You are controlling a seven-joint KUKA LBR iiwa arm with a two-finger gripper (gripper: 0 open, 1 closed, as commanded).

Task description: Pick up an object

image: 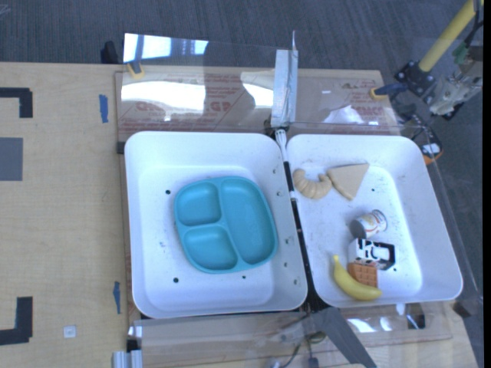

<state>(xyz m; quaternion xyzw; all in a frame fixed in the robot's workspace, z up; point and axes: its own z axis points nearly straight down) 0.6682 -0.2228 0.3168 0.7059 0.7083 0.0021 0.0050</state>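
Note:
The right white bin [439, 228] holds several small items. A tan croissant [311, 183] lies at its back left, touching a pale wedge-shaped slice [350, 179]. Near the middle a small can [370, 223] lies on its side. Just in front of it sits a black and white object [374, 251], with an orange waffle-like piece [364, 273] against it. A yellow banana [350, 283] curves along the front, partly under that orange piece.
The left white bin [146, 205] holds a blue divided plate [225, 225]. Clear plastic panels [199, 98] and a metal post [285, 83] stand behind the bins. A yellow pole with cabling [445, 41] stands off the bench at the back right.

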